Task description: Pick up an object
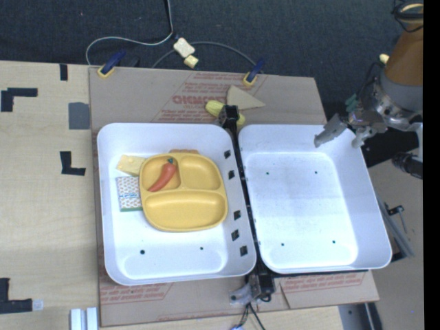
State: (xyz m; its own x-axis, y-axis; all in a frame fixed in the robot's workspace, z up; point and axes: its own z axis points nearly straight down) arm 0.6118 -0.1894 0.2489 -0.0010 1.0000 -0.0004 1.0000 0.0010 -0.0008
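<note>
Lying across a pale wooden bench (41, 205), a sheet of brown cardboard (172, 102) carries two shallow white bins side by side, with dark carpet beyond the far edge and a thin cable (165, 12) trailing over it toward a small white connector (183, 47). Two blue-and-yellow clamps (110, 64) pin the cardboard's far corners, and strips of black tape (17, 98) mark the wood at the left. The left bin (172, 263) holds a yellow divided plate (184, 191) with a red chili pepper (163, 174) resting in its upper-left compartment; a pale yellow wedge (129, 163) and a small patterned packet (128, 192) lie just beside the plate's left rim. The right bin (302, 205) shows its bare white floor. The arm (405, 53) enters at the upper right, and the gripper (342, 128) hangs above the right bin's far right corner, well apart from the plate and pepper. A grey finger (326, 135) juts leftward over the rim; nothing is seen between the fingers, though whether they are spread or closed I cannot tell.
</note>
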